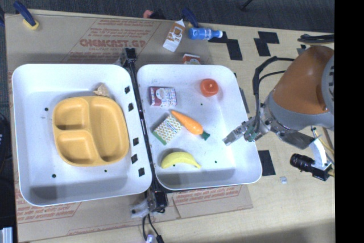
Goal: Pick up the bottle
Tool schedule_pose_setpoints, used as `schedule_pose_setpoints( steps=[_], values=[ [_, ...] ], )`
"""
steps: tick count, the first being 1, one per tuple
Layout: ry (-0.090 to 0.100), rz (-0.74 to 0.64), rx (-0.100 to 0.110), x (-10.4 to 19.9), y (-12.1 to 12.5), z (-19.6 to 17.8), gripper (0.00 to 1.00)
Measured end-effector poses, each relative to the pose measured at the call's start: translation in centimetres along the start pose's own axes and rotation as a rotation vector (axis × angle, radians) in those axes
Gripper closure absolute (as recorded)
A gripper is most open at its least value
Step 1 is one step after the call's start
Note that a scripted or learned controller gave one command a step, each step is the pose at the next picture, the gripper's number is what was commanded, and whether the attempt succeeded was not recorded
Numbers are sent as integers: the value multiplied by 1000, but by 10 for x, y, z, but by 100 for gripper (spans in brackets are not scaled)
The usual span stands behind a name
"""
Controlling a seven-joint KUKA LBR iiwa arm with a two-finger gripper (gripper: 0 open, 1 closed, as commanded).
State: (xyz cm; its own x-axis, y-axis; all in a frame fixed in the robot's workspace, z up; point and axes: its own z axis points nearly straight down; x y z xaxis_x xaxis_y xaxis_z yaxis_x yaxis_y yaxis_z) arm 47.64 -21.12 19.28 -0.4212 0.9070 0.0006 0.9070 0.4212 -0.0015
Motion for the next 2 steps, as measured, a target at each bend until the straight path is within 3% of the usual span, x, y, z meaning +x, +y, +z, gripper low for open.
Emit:
schedule_pose_setpoints(
  steps=[1,2],
  values=[
    [2,-268,1,30,14,51,100],
    [0,-148,0,0,0,-13,100]
  ],
)
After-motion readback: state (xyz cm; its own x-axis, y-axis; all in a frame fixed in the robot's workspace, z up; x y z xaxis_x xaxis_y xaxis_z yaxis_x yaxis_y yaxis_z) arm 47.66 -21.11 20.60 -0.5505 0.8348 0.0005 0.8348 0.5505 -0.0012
